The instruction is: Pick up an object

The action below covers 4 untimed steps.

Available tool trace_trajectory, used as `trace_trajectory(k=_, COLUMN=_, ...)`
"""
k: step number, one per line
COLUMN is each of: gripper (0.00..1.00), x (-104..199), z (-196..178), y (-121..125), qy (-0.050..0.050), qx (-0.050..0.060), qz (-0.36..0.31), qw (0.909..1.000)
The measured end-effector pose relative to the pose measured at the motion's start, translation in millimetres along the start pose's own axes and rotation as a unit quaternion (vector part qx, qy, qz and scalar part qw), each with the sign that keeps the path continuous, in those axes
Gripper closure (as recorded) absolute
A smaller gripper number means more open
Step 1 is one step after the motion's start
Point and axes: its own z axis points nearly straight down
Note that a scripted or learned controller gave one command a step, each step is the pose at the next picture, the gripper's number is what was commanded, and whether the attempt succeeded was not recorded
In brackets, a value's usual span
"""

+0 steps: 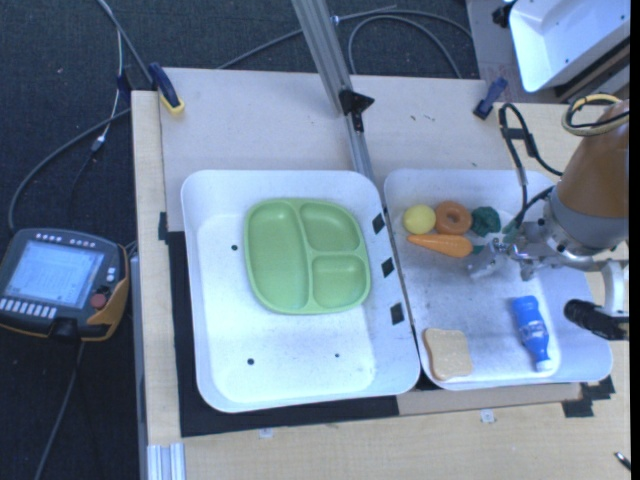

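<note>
The right bin (500,183) holds a yellow lemon (420,218), an orange ring-shaped piece (453,216), a dark green piece (486,218) and an orange carrot (440,245) along its far side. A blue bottle (530,330) and a slice of bread (447,353) lie near its front edge. My gripper (488,262) hangs low in the right bin, just right of the carrot's tip and below the green piece. Nothing visibly hangs from it.
The left bin (215,368) carries a light green divided plate (305,255). A metal pole (330,48) slants down to the gap between the bins. A teach pendant (60,283) lies off the bench at left. Cables (515,138) run along the right side.
</note>
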Motion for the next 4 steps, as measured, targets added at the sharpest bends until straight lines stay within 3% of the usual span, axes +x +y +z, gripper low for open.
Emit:
trace_trajectory(k=1, gripper=0.00, x=1, z=39, y=1, qy=-0.001, qx=-0.004, qz=0.000, qw=1.0000)
trace_trajectory(k=2, gripper=1.00, x=-1, z=25, y=3, qy=-0.003, qx=-0.007, qz=0.000, qw=1.0000)
trace_trajectory(k=4, gripper=1.00, x=3, z=-86, y=10, qy=-0.003, qx=-0.007, qz=-0.001, qw=1.0000)
